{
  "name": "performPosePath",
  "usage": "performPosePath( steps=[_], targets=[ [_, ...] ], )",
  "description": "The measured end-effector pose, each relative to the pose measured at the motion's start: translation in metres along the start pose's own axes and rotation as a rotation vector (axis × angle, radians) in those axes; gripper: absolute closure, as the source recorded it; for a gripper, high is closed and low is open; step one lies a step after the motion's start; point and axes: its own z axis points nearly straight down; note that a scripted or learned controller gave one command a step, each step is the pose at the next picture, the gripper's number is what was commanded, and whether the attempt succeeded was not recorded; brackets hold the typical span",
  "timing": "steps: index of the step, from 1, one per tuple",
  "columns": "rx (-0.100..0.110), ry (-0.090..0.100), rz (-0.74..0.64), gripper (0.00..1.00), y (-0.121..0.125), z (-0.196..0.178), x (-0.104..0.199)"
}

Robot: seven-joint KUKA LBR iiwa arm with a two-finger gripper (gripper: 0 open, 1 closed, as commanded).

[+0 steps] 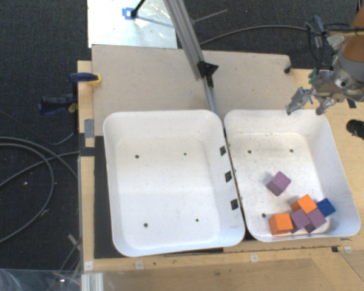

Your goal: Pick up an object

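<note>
While the gripper [310, 103] hangs over the far rim of the right bin [333, 153], its fingers spread and pinching nothing, the blocks lie at that bin's near end. A lone purple block [279, 183] sits near the middle; an orange block [281, 224], two more purple ones, another orange and a blue block [326, 207] crowd the near right corner. Beside it on the table [151, 83] is the left bin [115, 180]. No writing can be read.
</note>
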Motion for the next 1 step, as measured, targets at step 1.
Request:
performPosePath(
  steps=[1],
  targets=[
    [0.007,0.002,0.006,0.0,-0.0417,0.0655,-0.0098]
  ],
)
